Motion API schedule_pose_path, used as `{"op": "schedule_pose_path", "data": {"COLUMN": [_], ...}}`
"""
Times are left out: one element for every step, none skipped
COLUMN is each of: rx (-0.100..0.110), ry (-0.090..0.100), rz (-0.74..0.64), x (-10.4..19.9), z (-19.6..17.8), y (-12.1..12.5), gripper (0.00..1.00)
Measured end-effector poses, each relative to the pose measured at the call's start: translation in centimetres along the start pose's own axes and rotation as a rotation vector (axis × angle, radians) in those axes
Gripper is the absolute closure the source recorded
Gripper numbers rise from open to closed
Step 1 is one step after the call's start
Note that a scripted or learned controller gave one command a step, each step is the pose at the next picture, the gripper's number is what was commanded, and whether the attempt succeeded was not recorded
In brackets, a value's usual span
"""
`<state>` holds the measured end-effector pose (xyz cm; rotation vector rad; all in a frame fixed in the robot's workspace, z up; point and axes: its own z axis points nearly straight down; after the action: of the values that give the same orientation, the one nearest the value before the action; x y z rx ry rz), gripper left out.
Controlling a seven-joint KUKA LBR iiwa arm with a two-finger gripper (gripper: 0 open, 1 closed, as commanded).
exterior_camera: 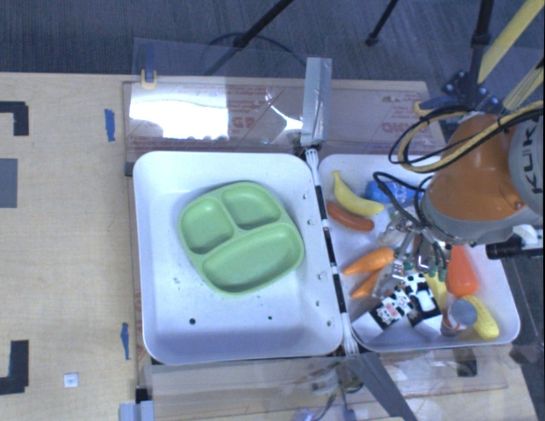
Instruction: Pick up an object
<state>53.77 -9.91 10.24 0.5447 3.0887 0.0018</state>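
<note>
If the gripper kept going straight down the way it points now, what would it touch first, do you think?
Probably the black-and-white toy lying just under the gripper in the right bin, with the carrot close beside; depth is hard to judge from this slanted view.

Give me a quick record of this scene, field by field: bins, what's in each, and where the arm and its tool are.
left bin: holds a green divided plate, lying flat
right bin: holds a pile of toy food, including a banana, a red sausage, a carrot and a black-and-white item
arm: over the right bin, reaching in from the right
tool: low among the toys, beside the carrot
tool fingers: cannot tell from this view
object held: none visibly between the fingers
</note>
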Motion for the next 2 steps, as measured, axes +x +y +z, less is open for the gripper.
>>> {"op": "schedule_pose_path", "data": {"rx": [0.002, -0.001], "ry": [0.002, -0.004], "rz": [0.325, 0.323], "x": [-2.2, -2.5], "z": [1.5, 0.5], "y": [0.8, 0.9], "gripper": [0.0, 1.0]}}
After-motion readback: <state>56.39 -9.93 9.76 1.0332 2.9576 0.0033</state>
